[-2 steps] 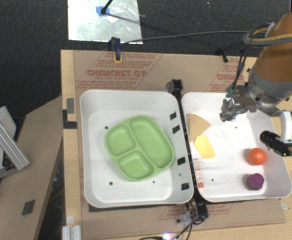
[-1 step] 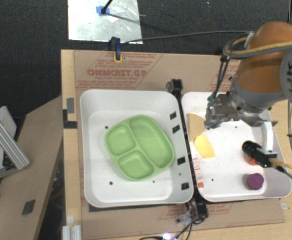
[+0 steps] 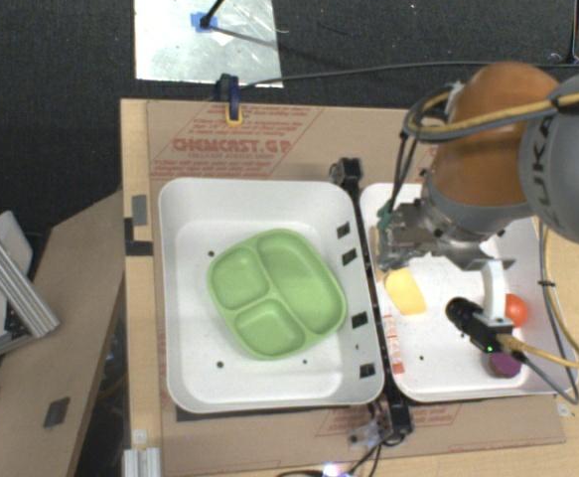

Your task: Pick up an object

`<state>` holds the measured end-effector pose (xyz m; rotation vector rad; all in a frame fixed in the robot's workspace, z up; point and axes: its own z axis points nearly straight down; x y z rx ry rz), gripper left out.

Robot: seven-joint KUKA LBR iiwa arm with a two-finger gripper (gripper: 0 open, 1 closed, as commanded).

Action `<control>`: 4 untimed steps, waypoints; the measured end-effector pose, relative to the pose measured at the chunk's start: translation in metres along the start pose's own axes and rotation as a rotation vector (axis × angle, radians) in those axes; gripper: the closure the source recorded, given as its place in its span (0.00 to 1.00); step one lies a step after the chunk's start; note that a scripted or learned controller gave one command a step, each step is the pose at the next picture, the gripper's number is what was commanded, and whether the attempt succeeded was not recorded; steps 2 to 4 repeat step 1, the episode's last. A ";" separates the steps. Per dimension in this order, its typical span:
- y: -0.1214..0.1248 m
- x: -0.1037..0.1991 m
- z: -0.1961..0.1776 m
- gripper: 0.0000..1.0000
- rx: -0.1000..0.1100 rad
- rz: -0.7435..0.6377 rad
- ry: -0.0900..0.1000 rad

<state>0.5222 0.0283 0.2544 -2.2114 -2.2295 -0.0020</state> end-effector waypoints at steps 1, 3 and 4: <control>-0.010 0.062 0.011 1.00 0.000 -0.003 0.001; -0.010 0.062 0.011 1.00 0.000 -0.003 0.001; -0.010 0.062 0.011 1.00 0.000 -0.003 0.001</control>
